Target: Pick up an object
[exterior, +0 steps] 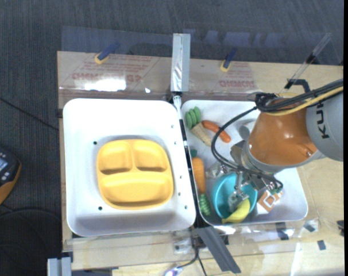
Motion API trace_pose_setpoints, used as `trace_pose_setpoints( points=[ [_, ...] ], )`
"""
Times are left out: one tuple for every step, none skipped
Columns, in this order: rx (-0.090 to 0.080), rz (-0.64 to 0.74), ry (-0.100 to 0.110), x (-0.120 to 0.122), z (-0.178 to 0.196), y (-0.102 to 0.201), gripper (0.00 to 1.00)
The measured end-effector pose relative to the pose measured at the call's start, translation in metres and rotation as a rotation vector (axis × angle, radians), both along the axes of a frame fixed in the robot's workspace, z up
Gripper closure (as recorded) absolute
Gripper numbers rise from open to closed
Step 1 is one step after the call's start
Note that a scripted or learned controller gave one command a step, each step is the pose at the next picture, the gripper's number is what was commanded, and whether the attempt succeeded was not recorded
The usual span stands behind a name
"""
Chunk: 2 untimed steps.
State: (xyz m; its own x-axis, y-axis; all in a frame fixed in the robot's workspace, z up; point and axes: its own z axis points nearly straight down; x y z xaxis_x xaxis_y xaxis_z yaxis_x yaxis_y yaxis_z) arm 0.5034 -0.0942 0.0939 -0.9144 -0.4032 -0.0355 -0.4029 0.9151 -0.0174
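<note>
Camera view, single fixed overhead angle, both bins on the tabletop (266, 73).

Item 1. Jaws (240, 195): lowered into the right bin (294, 209), hanging from the grey arm (329, 125) with its orange band (277, 140). Whether they stand wide or narrow cannot be told; the wrist and black cables (231, 125) cover most of them.

Item 2. Teal bowl (225, 197): directly under the jaws, at the near end of the right bin. Contact between jaws and bowl cannot be confirmed.

Item 3. Yellow banana-like piece (238, 214): just nearside of the jaws, lying at the bowl's front rim.

Item 4. Small white and orange object (270, 200): just beside the jaws, on the arm's side, on the bin floor.

Item 5. Orange carrot (198, 174): beside the jaws toward the left bin, lying lengthwise along the dividing wall, with a green piece (204, 204) at its near end.

Item 6. Pale stick-shaped piece (201, 134): beyond the jaws, toward the bin's far corner.

Item 7. Small orange-red piece (215, 130): beyond the jaws, just beside the pale piece.

Item 8. Green vegetable (192, 117): farthest of the right-bin contents, in the far corner by the divider.

Item 9. Left bin (82, 131): well apart from the jaws, across the divider.

Item 10. Yellow divided tray (135, 172): resting flat at the middle of the left bin, well apart from the jaws.
</note>
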Motion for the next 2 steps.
trace_pose_setpoints(
  points=[
    [-0.005, 0.001, -0.016, 0.0061, 0.0185, 0.0, 1.0],
    [-0.002, 0.001, -0.004, 0.0026, 0.0128, 0.0009, 0.0]
  ],
)
